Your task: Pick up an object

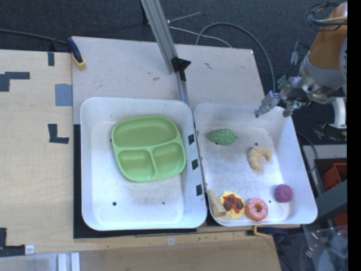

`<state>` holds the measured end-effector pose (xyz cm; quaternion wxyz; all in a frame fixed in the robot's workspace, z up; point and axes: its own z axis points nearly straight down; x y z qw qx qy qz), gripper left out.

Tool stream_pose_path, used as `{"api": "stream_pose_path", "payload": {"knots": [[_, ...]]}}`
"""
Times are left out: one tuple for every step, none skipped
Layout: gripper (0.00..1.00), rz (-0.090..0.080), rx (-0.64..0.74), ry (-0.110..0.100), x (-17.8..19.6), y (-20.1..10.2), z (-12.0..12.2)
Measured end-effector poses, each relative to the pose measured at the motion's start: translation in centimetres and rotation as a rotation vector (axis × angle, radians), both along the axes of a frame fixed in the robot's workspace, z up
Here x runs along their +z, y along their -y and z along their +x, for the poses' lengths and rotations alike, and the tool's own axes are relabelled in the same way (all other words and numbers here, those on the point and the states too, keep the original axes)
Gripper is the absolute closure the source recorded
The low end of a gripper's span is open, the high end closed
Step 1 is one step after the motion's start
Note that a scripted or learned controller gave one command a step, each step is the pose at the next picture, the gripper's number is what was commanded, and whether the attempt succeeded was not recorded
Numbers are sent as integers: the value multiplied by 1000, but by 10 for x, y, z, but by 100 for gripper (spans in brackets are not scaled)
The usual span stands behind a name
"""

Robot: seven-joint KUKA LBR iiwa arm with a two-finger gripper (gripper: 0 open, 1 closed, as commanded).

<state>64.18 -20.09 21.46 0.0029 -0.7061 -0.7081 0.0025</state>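
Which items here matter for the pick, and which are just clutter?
For the pick:
- gripper, above the right bin's far rim
- green toy
- croissant
- purple ball
- donut
- pizza slice

Lying about:
- green tray in the left bin
- metal pole
- clamp
- cable

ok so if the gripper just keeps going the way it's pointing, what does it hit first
The gripper points down and left over the right bin's top right corner. Going straight on, it would probably meet bare bin floor between the green leafy item and the croissant. Depth is hard to judge.
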Motion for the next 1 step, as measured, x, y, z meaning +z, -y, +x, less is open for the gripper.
{"api": "stream_pose_path", "payload": {"knots": [[0, -1, 1, 2, -50, -5, 8]]}}
